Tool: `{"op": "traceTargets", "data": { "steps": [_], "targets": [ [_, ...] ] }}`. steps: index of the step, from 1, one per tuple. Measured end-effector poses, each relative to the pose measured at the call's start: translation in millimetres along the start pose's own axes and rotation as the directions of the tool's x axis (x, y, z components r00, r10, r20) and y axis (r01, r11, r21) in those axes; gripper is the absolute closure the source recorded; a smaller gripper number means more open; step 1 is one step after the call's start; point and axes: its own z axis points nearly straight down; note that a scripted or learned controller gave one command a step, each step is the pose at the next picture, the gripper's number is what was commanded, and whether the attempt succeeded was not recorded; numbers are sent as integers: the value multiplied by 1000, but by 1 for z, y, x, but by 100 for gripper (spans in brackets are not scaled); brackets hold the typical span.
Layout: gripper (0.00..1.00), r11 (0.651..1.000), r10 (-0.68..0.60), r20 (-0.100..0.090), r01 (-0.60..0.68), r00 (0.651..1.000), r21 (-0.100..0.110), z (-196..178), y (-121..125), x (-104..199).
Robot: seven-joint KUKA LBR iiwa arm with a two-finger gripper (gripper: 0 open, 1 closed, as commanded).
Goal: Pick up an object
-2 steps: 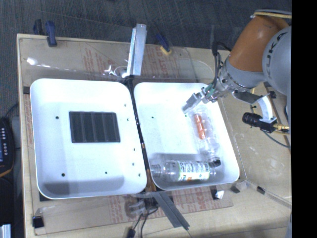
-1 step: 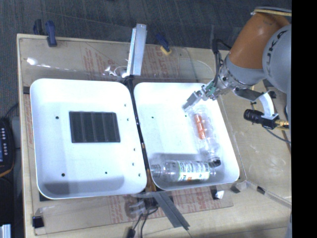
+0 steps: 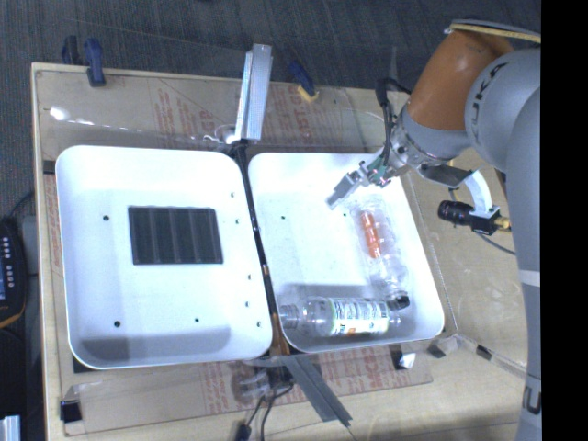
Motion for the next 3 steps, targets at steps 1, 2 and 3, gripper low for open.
{"op": "traceTargets", "data": {
  "steps": [1,2,3],
  "targets": [
    [0,999,-34,1,34,999,-1,14,-11,5],
    [0,1000,-17,0,17,1000,0,40,-47,23],
    [0,999,-46,3,46,999,-3,-7,9,-6]
  ]
}}
